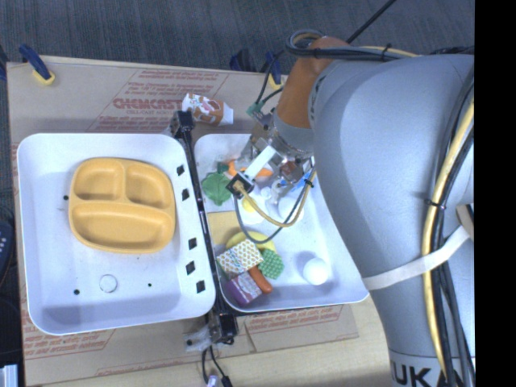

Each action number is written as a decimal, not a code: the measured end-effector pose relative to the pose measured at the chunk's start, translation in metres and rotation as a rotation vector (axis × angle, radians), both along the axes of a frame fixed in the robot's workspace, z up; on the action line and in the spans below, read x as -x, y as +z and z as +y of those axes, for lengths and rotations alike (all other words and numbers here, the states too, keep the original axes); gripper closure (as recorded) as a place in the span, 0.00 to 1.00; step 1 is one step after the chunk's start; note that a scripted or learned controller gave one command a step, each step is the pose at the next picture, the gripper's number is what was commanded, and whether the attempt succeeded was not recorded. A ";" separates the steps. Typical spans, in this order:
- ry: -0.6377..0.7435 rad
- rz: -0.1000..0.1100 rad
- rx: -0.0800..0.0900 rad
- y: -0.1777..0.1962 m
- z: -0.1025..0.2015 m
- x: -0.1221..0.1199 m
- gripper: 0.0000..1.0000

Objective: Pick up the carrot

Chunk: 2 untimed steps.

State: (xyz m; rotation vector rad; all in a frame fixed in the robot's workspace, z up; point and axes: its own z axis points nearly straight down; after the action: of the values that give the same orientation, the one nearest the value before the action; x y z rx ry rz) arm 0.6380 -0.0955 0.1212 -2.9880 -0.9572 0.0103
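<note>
In the right bin (343, 285), an orange, elongated piece that looks like the carrot (260, 280) lies near the front edge. It is wedged between a purple item (241, 289) and a green item (272, 266). A second small orange bit (232, 168) shows at the back of that bin beside a green leafy toy (215, 187); I cannot tell what it is. My gripper (280, 180) hangs low over the back half of the right bin, well behind the carrot. Nothing is visibly between its fingers.
A patterned packet (240, 257) rests on a yellow item (239, 237) just behind the carrot. A white rounded object (315, 270) sits at the front right. The left bin (40, 297) holds a yellow divided plate (121, 203). A small bottle (205, 108) lies behind the bins.
</note>
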 end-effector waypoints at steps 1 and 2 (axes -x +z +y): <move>-0.182 -0.001 -0.008 -0.024 0.004 -0.004 0.00; -0.412 0.002 0.001 -0.016 -0.024 0.040 0.00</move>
State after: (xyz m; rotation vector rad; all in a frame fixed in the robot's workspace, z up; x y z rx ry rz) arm 0.5980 -0.1192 0.1048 -3.1201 -0.3255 0.0122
